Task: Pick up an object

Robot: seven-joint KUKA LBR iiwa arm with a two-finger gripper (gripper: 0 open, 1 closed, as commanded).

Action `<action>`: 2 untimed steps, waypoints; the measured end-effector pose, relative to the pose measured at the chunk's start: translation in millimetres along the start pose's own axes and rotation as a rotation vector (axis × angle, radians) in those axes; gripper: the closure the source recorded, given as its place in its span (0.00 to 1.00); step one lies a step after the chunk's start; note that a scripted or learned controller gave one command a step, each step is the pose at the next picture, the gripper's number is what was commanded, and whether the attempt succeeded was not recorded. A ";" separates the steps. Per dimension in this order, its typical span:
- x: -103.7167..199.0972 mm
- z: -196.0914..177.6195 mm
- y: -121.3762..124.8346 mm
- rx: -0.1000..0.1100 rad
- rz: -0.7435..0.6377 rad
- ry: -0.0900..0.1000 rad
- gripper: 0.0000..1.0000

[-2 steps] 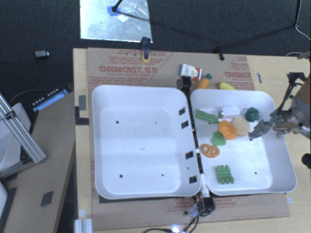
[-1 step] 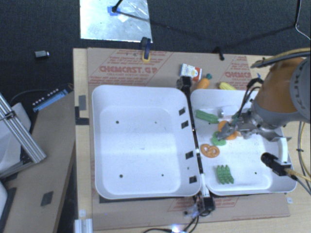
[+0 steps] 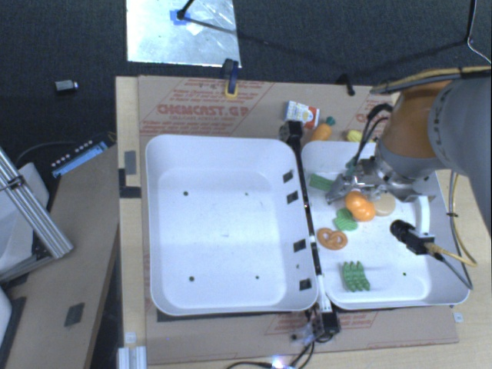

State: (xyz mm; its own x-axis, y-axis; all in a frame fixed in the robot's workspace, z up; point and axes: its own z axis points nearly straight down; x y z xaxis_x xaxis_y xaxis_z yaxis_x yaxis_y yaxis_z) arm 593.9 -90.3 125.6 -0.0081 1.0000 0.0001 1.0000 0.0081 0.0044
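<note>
orange ball (image 3: 360, 206) sits in the right bin (image 3: 442, 283), right under the gripper (image 3: 355, 192), likely the pick target since the tool is down over it. a green disc (image 3: 346, 221) touches it, a pretzel (image 3: 332, 239) and a ridged green piece (image 3: 355, 276) lie nearer the front. the arm (image 3: 430, 129) leans in from the right, wrist angled down. whether it's clenched or released, can't tell from here.
</note>
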 end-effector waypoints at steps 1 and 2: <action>-1.7 -13.2 0.1 -0.004 0.002 0.000 1.00; 59.8 -188.1 44.8 -0.017 -0.004 0.001 1.00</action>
State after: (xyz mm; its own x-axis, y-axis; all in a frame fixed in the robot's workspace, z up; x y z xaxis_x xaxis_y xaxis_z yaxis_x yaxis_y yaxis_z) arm 637.4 -30.2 313.9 -0.0121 0.9999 0.0006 0.9997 0.0121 0.0219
